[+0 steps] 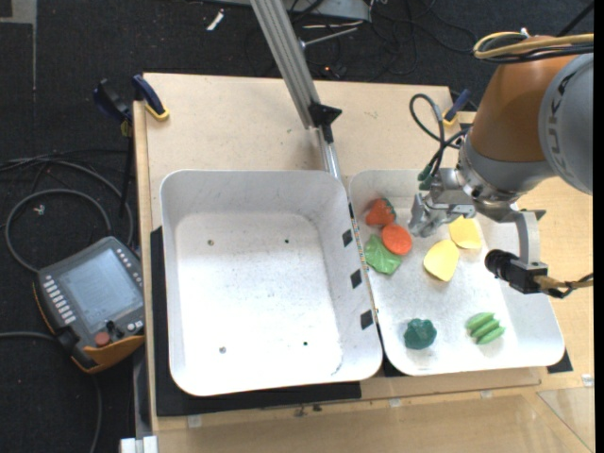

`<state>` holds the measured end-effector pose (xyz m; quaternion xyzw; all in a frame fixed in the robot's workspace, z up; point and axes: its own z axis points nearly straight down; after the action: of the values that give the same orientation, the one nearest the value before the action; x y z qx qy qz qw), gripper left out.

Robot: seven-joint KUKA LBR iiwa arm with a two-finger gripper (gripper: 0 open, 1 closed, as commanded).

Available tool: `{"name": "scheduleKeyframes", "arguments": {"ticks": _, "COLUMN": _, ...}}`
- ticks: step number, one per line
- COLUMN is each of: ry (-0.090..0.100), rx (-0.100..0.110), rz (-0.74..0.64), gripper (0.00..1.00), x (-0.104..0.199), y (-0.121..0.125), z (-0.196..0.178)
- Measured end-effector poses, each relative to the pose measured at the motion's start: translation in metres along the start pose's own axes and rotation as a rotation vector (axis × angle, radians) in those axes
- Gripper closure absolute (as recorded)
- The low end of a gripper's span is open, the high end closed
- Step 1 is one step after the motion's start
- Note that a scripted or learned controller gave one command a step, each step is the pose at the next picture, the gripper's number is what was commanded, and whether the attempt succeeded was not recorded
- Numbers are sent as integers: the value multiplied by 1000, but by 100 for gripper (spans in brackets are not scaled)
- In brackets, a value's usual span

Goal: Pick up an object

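The right bin [528, 347] holds several toy foods. Two orange-red pieces [380, 212] [397, 242] lie at its left, beside a light green leafy piece [381, 257]. Two yellow pieces [442, 260] [465, 233] sit near the middle. A dark green broccoli-like piece [419, 333] and a bright green ridged piece [484, 327] lie toward the front. My gripper [422, 220] hangs low over the bin's upper middle, just right of the orange pieces and left of the yellow ones. Its fingers stand slightly apart with nothing visible between them.
The left bin [179, 206] stands beside the right one, sharing a raised wall with black clips [359, 276]. A slanted metal rail [288, 50] crosses the bench top. A teach pendant [90, 295] and cables lie on the floor at left.
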<state>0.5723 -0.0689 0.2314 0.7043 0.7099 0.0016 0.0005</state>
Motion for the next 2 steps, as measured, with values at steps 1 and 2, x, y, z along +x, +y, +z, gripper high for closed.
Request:
{"name": "scheduleKeyframes", "arguments": {"ticks": 1, "ry": 0, "rx": 2, "rz": 0, "gripper": 100, "x": 54, "y": 21, "z": 10}}
{"name": "scheduleKeyframes", "arguments": {"ticks": 2, "ry": 0, "rx": 1, "rz": 1, "gripper": 100, "x": 105, "y": 42, "z": 17}}
